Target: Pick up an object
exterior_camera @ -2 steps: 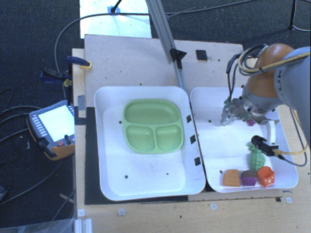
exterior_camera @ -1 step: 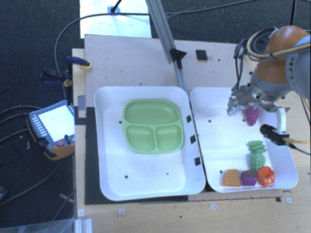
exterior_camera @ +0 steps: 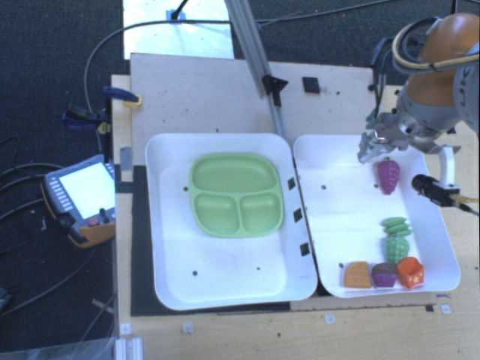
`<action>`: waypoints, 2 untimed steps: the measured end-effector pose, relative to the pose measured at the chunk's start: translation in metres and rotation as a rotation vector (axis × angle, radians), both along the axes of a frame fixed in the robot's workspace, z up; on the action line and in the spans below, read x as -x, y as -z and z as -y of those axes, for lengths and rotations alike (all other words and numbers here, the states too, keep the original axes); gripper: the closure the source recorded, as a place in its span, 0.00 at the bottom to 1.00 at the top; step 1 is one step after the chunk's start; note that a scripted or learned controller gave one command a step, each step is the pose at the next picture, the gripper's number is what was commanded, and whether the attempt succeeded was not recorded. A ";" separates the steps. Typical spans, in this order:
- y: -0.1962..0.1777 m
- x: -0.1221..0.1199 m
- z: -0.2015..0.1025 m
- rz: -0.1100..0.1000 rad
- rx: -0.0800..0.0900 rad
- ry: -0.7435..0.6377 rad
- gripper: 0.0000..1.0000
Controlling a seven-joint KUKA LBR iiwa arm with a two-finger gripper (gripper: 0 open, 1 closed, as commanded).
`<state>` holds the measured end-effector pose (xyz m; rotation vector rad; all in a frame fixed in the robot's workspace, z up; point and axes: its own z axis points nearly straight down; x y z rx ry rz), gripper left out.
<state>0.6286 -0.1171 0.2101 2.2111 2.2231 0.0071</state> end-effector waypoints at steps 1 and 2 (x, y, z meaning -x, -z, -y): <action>-0.036 -0.001 0.000 -0.002 -0.001 0.000 1.00; -0.034 0.024 -0.058 -0.007 -0.003 -0.004 1.00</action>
